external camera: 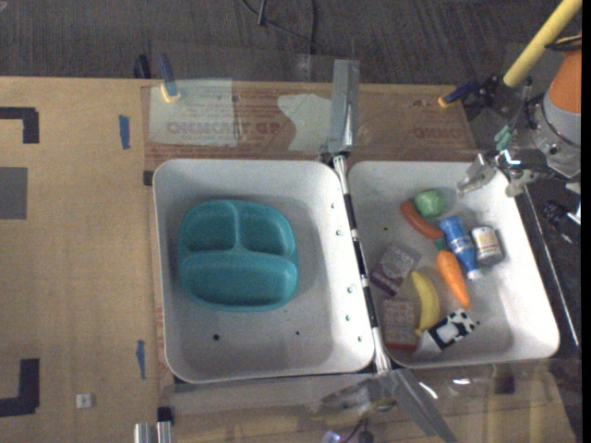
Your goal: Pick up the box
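The pincer (492,175), seemingly open and empty, should drop squarely over the box (396,266) left of the banana (425,301)

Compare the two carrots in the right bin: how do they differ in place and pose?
The upper carrot lies beside the green ball, left of the blue bottle; the lower carrot lies below that bottle, beside the banana, and stands steeper. Both are orange and taper down-right.
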Controlling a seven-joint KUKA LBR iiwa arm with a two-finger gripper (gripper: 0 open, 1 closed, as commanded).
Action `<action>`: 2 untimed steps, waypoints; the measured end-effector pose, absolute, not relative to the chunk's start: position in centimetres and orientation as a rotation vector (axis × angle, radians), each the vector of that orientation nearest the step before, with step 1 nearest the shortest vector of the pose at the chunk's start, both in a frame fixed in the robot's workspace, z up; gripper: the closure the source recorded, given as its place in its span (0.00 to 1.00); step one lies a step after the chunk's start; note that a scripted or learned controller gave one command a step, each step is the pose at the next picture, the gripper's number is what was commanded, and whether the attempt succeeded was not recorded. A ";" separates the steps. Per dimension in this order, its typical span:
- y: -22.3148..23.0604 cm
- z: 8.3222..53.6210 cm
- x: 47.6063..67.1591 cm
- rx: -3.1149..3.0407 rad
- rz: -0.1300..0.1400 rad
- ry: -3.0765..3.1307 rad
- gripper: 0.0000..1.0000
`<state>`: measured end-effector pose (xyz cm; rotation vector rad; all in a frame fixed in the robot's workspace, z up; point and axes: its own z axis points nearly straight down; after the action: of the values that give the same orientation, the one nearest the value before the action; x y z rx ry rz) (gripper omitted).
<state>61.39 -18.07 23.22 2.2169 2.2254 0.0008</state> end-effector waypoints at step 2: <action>-17.9 8.7 65.4 2.041 0.003 2.382 0.00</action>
<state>65.39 -17.92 8.75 2.0410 2.3820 0.0027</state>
